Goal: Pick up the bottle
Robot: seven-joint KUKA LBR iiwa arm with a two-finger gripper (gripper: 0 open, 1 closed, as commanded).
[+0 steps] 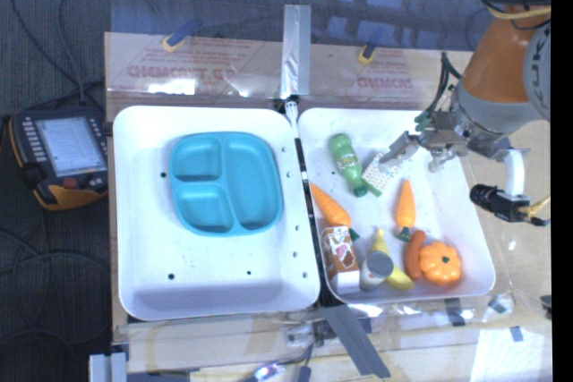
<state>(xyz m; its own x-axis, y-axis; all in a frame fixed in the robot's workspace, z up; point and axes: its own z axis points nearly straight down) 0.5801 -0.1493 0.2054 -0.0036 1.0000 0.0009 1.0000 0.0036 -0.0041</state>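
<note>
Over the right bin (pixel 479 233), near its back edge: grey gripper (pixel 387 164) reaching in from the right below the orange-banded arm (pixel 501 72), slanted down toward the green bottle (pixel 346 162). Fingers apart or together: cannot tell, tip blurred into a pale speckled patch just beside the bottle's lower end. Nothing visibly clamped.

Green bottle lying on its side in the back-left part of the right bin, glossy plastic, rounded body with a pale label band, narrower toward the near end. Just beside it, nearer the front and leaning along the divider, a tapered orange carrot (pixel 329 205), smooth and matte. Another carrot (pixel 406 205), smaller, standing apart toward the bin's middle, point to the back. At the front right, a ribbed orange pumpkin (pixel 439 264), shiny, touching a darker orange-red piece (pixel 414 251). At the front left, a small printed carton (pixel 338 250), a yellow curved banana (pixel 394 268) and a grey-topped can (pixel 377 267), packed close.

Inside the left bin (pixel 143 219), white, shallow, round-cornered: a blue plastic tray (pixel 224 182) with three compartments, smooth surface.

Beyond both bins, a clear plastic sheet (pixel 224 67) taped over brown board.
</note>
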